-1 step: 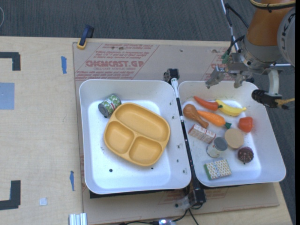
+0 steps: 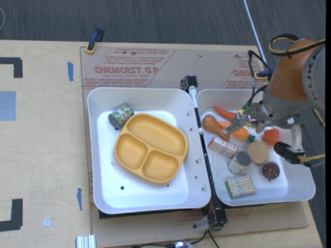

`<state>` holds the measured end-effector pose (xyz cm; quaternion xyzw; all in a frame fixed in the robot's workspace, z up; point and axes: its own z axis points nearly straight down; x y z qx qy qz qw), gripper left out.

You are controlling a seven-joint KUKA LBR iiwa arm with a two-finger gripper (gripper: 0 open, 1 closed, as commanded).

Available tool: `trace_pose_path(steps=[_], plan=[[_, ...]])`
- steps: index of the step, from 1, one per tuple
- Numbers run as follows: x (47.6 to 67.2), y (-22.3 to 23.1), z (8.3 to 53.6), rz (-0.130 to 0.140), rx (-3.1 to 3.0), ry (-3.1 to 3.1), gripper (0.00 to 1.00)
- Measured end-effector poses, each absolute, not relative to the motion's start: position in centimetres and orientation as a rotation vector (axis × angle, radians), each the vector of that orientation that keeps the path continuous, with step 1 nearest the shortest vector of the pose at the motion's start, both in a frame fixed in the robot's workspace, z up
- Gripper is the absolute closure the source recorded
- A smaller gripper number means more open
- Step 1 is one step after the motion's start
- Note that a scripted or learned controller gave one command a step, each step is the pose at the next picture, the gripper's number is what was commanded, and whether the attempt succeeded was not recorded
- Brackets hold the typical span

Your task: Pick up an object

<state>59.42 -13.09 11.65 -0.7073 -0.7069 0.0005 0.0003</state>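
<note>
My gripper (image 2: pixel 243 119) hangs low over the back middle of the right bin (image 2: pixel 300 192), under the orange-banded wrist. It is just above an orange carrot (image 2: pixel 224 112) and a small orange piece (image 2: pixel 239 134); I cannot see whether it touches either. Close by lie a brown drumstick (image 2: pixel 210 123), a red piece (image 2: pixel 270 136), a pinkish box (image 2: pixel 222 148), a tan round disc (image 2: pixel 258 152), a grey can (image 2: pixel 238 162), a dark red berry (image 2: pixel 270 170) and a green-white sponge (image 2: pixel 240 186).
The left bin (image 2: pixel 98 138) holds a yellow divided plate (image 2: pixel 151 148) and a green can (image 2: pixel 121 115) at its back left. A black clamp (image 2: pixel 190 81) sits on the ridge between the bins. Cables trail from the arm on the right.
</note>
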Motion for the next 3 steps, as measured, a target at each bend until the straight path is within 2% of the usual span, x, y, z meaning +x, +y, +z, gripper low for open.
trace_pose_path(steps=[1,2,3], plan=[[59.6,-13.1,12.8,-0.003,-2.225,-2.222,1.0],[59.6,-13.1,12.8,-0.003,-2.224,-2.222,0.0],[57.4,-10.3,8.6,-0.002,-2.222,-2.223,0.0]])
